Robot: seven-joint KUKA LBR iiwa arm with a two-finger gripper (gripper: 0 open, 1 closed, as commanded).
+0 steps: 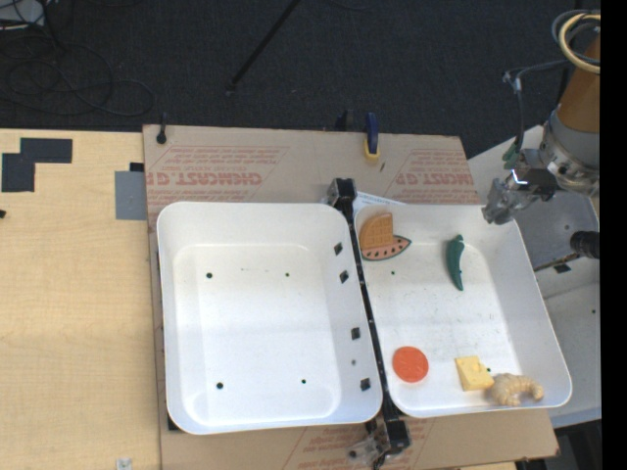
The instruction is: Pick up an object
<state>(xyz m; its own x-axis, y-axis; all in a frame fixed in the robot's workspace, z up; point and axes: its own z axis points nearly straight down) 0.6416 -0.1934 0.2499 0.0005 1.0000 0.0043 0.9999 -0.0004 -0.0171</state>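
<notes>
The right bin (529, 292) holds several toy foods. An orange wedge with a brown rim (377, 236) lies at its far left corner. A green pepper (457, 261) lies near the far middle. A red-orange disc (410, 364) sits at the near left, a yellow block (473, 372) beside it, and a tan knobbly piece (515, 390) at the near right corner. My gripper (502, 207) hangs above the bin's far right corner, up and to the right of the pepper, with nothing seen between its fingers.
The left bin (171, 311) lies beside the right one, a black clip strip (355, 302) running between them. Both rest on a cardboard sheet (235, 169) on the wooden bench. A blue clamp (371, 135) stands at the far edge. The arm's orange band (580, 91) is at the right.
</notes>
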